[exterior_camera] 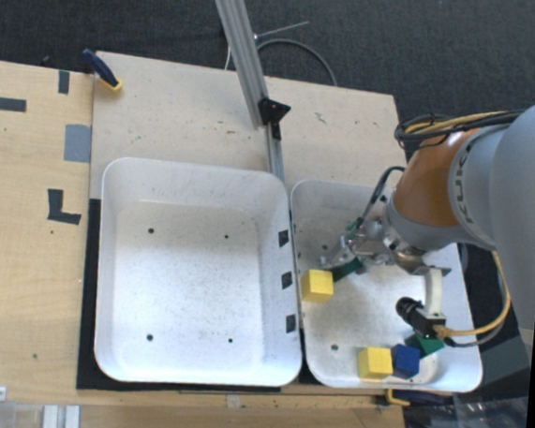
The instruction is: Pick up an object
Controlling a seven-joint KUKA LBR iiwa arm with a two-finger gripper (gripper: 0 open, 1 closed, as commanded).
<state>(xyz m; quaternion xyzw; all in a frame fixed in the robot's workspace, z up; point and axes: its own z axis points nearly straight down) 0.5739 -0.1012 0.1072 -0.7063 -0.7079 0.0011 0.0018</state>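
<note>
We see the arm (458, 189) bent down into the right bin (464, 373), gripper (343, 260) just above the yellow cube (318, 285); its state we cannot tell.

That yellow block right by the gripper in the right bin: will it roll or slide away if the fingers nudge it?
The yellow block looks cube-shaped with flat faces, so it probably won't roll. It appears small and likely light, so a nudge from the gripper could skid it across the smooth bin floor. It seems rigid.
</note>
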